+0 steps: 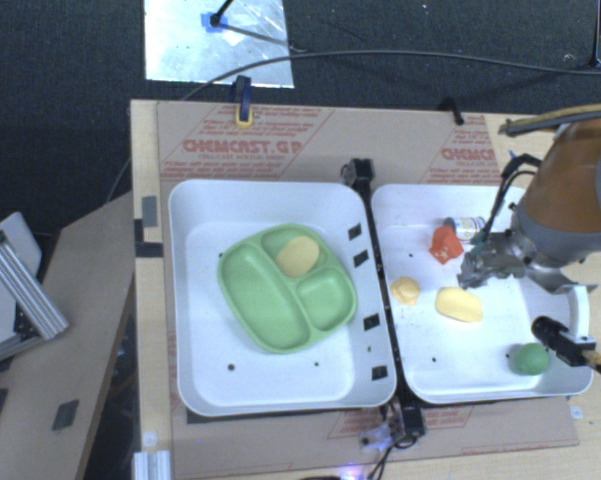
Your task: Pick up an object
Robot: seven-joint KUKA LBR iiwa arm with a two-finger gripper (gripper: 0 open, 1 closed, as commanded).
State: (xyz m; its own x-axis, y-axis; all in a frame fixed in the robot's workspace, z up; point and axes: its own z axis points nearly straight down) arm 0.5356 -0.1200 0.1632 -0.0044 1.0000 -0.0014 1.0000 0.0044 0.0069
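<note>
Over the right bin (417,373), the jaws (477,271) hang above a yellow object (459,305), their opening perhaps narrow—I cannot tell.

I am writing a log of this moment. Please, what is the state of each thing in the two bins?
Green tray: flat in left bin, one yellow piece in its top compartment.
Red item: lying in right bin, free.
Small yellow item: lying near the divider, free.
Large yellow item: lying in right bin, free.
Green ball: resting at right bin's near right corner.
End effector: low over right bin, holding nothing visible.
</note>
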